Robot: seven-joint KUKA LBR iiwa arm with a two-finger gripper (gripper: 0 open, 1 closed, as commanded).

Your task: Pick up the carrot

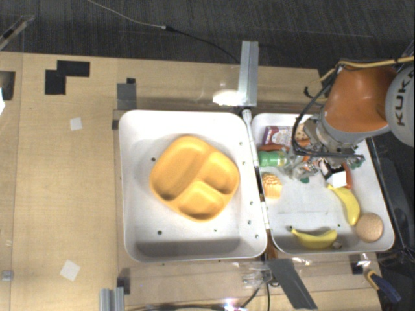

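My hand (pixel 316 162) hangs low in the right bin (pixel 384 238) seeking the carrot (pixel 353 162); whether it's open, I cannot tell.

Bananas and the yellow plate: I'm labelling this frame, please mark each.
Yellow plate (pixel 194 177), camera view, on its middle ridge.
Front banana (pixel 314 238), camera view, mid-body.
Right banana (pixel 347 202), camera view, mid-curve.

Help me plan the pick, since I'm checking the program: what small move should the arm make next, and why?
Probably a short lift to clear the view. The end effector hangs low over the right bin, hiding what lies beneath it, so no carrot can be made out among the bananas and packets.
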